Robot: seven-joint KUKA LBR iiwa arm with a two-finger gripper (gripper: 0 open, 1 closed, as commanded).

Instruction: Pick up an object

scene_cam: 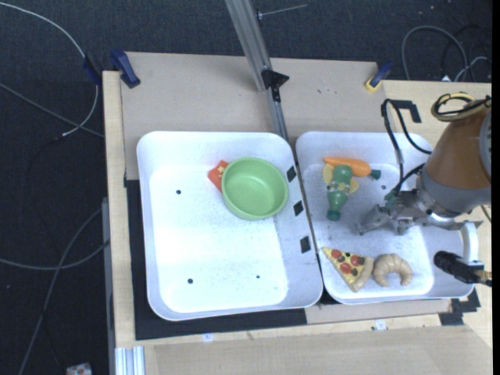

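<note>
The right bin [406, 143] holds an orange carrot [348, 165], a green toy bottle [337, 191], a pizza slice [348, 266] and a croissant [393, 269]. My gripper [376, 218] is low over the middle of this bin, to the right of the bottle and above the croissant. It stands open with nothing between its fingers. In the left bin [195, 256] a green bowl [253, 187] sits at the upper right, partly covering a small red-orange object [216, 173].
The grey and orange arm [461, 162] comes in over the right bin's right edge, with black cables beside it. A metal rail [254, 37] runs down to the gap between the bins. Blue and yellow clamps mark the bench's far corners.
</note>
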